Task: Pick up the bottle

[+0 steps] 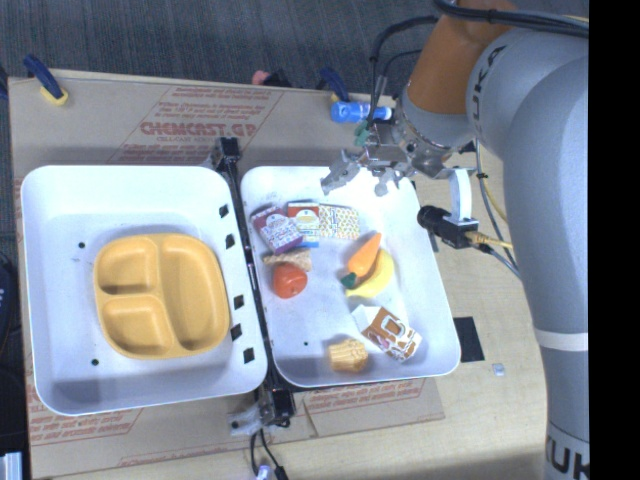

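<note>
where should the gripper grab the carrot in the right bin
Grip the carrot at its orange middle from above, closing across its width; it lies slanted, against the banana on its near side, so that finger has little room.

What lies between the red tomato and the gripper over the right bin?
In the camera view, a colourful flat packet lies between the red tomato and the gripper.
</note>
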`<action>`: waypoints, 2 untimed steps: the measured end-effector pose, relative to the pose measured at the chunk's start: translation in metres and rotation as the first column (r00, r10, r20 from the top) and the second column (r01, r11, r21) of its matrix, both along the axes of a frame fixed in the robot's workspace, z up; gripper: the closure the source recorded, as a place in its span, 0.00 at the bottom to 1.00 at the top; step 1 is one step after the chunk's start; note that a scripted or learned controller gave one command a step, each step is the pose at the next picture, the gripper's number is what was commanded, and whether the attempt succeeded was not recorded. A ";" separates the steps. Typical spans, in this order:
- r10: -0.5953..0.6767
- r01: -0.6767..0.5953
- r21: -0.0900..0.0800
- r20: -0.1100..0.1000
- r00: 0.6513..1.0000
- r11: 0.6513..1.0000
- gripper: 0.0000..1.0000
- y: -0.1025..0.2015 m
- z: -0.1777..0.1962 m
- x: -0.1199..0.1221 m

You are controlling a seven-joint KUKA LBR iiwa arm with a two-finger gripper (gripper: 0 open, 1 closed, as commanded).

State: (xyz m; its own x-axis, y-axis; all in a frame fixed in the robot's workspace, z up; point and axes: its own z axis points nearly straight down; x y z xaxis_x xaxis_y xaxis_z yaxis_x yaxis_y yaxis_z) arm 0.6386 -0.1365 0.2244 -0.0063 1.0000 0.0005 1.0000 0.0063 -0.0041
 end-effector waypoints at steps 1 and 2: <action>0.005 -0.005 0.001 -0.002 1.000 1.000 1.00 0.001 0.010 0.000; 0.011 -0.011 -0.001 0.000 1.000 1.000 1.00 -0.032 0.005 -0.078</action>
State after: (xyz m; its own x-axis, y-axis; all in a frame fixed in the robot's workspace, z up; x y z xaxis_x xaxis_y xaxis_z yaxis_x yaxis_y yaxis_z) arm 0.5602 -0.1683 0.2290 -0.0174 0.9998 -0.0006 0.9998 0.0174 -0.0044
